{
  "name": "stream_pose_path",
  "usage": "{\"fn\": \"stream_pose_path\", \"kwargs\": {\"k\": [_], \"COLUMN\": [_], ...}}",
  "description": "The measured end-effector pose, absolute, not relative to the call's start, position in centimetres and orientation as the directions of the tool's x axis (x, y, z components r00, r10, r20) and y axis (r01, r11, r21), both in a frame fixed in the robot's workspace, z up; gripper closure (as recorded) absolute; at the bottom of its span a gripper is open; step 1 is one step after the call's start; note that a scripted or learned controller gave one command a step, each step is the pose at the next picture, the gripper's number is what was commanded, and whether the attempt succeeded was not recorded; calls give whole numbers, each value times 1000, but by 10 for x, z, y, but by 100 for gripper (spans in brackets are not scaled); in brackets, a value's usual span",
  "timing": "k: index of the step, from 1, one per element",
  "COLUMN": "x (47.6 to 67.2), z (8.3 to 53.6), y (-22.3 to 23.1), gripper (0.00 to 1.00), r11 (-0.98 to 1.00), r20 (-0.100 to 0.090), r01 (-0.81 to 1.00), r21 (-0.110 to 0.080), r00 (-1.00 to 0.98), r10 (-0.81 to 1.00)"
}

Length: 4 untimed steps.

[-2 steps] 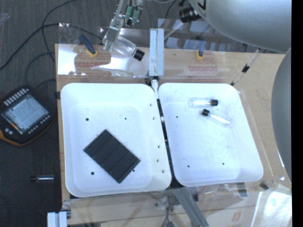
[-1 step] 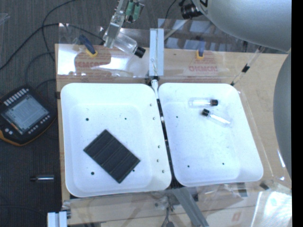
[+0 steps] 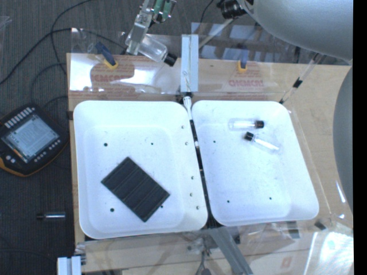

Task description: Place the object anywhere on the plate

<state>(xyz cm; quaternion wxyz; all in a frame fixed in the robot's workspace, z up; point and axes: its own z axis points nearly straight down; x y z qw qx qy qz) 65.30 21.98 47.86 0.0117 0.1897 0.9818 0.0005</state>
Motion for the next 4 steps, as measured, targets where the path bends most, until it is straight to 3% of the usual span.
{"fn": "stream_pose_path", "kwargs": {"k": [4], "x": [656], "z": [517], "y": [221], "gripper": [100], "r11": [926], "r20": [-38], "r01": [377], "r21": [9], "r00": [-926], "r10": [377]}}
